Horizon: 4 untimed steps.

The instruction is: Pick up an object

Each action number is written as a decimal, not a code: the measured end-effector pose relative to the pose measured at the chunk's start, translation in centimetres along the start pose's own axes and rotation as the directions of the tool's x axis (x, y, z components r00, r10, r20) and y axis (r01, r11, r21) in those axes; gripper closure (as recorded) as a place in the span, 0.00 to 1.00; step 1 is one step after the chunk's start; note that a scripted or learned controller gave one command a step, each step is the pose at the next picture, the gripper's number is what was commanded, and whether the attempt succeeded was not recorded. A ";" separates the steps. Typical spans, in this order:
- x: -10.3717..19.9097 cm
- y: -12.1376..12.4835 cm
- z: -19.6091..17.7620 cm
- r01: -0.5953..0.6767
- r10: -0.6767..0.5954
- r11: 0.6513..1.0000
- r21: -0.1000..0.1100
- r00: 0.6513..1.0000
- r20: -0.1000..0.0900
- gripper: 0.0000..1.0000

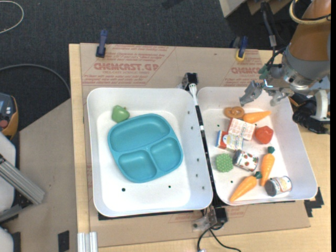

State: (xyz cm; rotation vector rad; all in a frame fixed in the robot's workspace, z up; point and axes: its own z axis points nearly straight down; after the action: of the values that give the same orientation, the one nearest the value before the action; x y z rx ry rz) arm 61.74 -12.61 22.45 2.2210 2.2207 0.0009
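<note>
Hand [265, 92] spread open, holding nothing, over right bin [303, 156], pretzel [233, 112] and carrot [256, 117] just beneath.

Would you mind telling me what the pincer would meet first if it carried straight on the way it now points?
Probably the pretzel: the pincer angles down-left over the right bin, and the pretzel lies nearest along that line. Depth is unclear, so it might touch bare bin floor first.

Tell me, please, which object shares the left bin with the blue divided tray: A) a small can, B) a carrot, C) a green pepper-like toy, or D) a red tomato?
C: the small green pepper-like toy lies in the left bin just beyond the blue divided tray's far-left corner, while the carrots, can and red item all sit in the right bin.
</note>
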 end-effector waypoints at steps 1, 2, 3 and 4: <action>-1.2 4.8 11.5 0.002 -0.002 1.000 0.004 1.000 0.000 0.00; -2.2 4.9 14.0 -0.001 0.001 1.000 0.002 1.000 -0.002 0.00; -2.4 5.0 13.8 0.000 0.000 1.000 -0.002 1.000 0.000 0.00; -2.0 5.0 13.8 0.001 -0.001 1.000 0.000 1.000 0.000 0.00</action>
State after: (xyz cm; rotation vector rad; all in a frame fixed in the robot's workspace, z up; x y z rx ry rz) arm 66.71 -14.62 8.62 2.2204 2.2218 0.0006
